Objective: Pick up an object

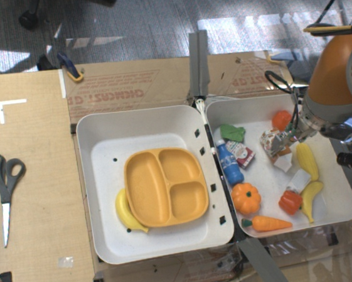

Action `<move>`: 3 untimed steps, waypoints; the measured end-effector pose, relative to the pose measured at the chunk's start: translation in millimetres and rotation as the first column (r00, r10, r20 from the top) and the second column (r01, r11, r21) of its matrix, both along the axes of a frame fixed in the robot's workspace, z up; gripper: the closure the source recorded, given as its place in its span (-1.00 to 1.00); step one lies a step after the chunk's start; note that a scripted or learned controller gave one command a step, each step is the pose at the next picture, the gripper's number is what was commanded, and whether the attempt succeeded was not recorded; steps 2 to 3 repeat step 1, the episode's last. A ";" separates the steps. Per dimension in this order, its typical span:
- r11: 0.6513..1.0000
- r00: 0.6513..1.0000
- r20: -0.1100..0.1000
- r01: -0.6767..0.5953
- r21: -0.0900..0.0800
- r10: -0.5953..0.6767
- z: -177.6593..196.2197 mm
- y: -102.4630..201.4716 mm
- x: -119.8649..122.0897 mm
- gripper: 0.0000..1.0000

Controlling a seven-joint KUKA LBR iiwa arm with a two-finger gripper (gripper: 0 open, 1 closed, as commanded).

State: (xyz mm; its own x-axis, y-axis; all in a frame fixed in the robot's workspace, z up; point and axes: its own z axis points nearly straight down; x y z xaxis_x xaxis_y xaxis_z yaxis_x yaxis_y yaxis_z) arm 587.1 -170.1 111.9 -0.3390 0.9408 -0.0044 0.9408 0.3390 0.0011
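Observation:
The right bin (342, 216) holds several toys. Near its back wall lie a green piece (232, 132) and an orange-red ball (281, 119). A blue bottle (231, 165) and a red-and-white packet (246, 155) lie at its left side. An orange pumpkin (246, 198) and a carrot (267, 223) sit at the front left. Two yellow bananas (306, 161) (312, 197), a white block (298, 180) and a red piece (290, 202) are on the right. My gripper (277, 145) is low in this bin, just below the ball and left of the upper banana.
The left bin (97, 197) carries a yellow divided plate (166, 186) with a banana (127, 213) poking out from under its left edge. Scissors (4, 188) lie on the wooden bench at the far left. The arm's orange band (336, 75) hangs over the right bin's back right corner.

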 end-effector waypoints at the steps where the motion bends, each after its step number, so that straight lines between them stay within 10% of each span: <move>1: 0.999 0.999 -0.003 0.034 0.002 -0.034 102.0 29.3 -5.3 1.00; 3: 0.999 0.999 -0.003 0.034 0.002 -0.034 102.0 29.3 -5.3 1.00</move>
